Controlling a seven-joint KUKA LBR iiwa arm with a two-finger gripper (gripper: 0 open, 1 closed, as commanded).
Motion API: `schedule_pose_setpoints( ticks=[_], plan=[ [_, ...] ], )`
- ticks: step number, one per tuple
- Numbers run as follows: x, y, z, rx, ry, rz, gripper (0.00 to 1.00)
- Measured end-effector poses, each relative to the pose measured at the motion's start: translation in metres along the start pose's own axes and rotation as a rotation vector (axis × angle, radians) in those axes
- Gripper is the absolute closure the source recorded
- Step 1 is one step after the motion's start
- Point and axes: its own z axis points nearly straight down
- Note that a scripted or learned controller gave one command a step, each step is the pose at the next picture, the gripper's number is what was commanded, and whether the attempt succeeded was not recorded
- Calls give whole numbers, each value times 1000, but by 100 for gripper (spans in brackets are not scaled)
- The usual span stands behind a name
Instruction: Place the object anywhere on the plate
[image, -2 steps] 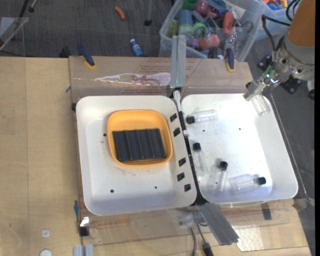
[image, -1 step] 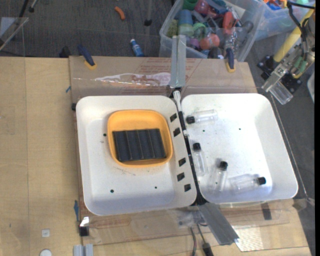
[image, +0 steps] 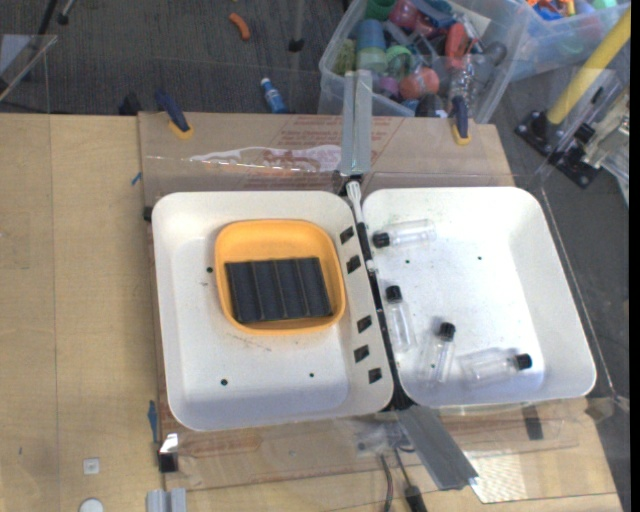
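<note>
An orange plate (image: 232, 243) sits in the left white bin (image: 190, 370). A dark ribbed rectangular object (image: 278, 289) lies flat on the plate, covering most of its middle. Several clear vials with black caps lie in the right white bin (image: 500, 240): one near the top left (image: 402, 236), one by the divider (image: 398, 315), one in the middle (image: 441, 350) and one at the lower right (image: 492, 364).
A clear tub (image: 430, 50) of colourful items stands behind the bins. A metal strip (image: 356, 125) runs back from the divider between the bins. Wooden bench surface (image: 70, 300) stretches to the left.
</note>
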Motion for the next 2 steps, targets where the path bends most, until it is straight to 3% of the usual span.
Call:
schedule_pose_setpoints(
  ticks=[1, 2],
  plan=[
    [-4, -7, -33, -1, -1, -300, 100],
    [-10, 1, -32, -1, 0, -443, 100]
  ],
)
